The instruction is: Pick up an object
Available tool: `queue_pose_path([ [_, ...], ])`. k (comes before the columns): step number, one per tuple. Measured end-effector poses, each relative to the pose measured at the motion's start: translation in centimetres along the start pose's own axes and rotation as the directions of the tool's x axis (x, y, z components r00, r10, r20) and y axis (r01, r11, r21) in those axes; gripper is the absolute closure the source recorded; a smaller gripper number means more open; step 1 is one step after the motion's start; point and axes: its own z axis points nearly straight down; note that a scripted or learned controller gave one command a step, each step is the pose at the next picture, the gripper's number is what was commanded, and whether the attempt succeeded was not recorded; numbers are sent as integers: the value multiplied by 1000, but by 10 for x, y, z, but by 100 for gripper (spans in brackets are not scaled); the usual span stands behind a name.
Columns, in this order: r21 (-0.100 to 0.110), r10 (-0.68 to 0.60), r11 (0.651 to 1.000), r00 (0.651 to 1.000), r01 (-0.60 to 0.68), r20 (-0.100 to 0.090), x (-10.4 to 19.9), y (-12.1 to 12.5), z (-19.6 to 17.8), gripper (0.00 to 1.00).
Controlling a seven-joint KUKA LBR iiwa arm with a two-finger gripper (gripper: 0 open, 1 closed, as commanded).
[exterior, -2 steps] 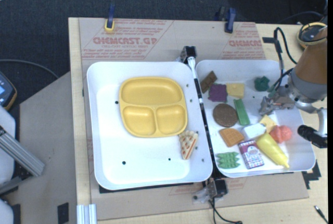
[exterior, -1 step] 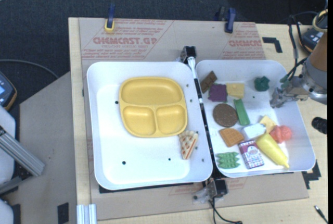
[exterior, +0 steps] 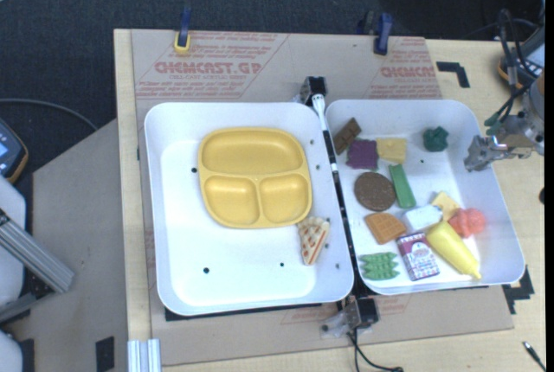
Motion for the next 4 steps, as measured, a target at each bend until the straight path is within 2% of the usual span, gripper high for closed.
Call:
queue_pose_path([
  [1,0,-3,1000,1000,3,0,-1,2,-32,100],
  [2,11,-7,1000,1000,7,-7,55,-4,-19,100],
  [3,9,-9,1000,1000,9,-7,112,2,-30,100],
  [4,12,-7,1000,1000,7,-6,165,0,-20,100],
])
